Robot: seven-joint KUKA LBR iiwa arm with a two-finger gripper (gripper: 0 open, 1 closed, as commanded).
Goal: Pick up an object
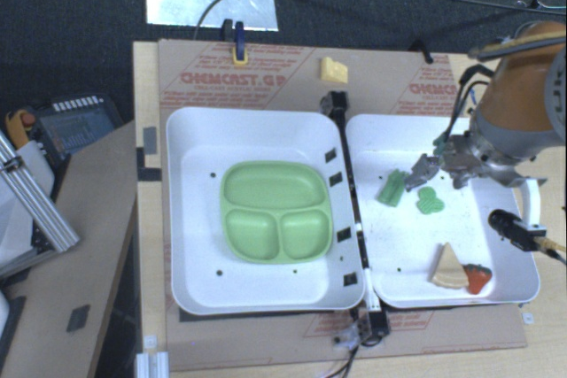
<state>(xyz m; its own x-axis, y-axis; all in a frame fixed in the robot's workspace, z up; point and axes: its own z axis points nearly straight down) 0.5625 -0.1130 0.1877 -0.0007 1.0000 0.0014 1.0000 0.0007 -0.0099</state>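
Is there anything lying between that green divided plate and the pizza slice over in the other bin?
In the camera view, just the black divider joining the bins lies between the green divided plate and the pizza slice; the rest is bare white bin floor.

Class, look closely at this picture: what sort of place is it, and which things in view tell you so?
Probably a robotics lab bench set up for grasping trials. A robot arm reaches over two white bins; toy food pieces like a green block lie in one, a green divided tray in the other.

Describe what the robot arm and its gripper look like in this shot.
The arm has a broad orange band over a grey wrist section, with thin dark cables running along its side. The gripper is a dull grey metal assembly ending in slim fingers.
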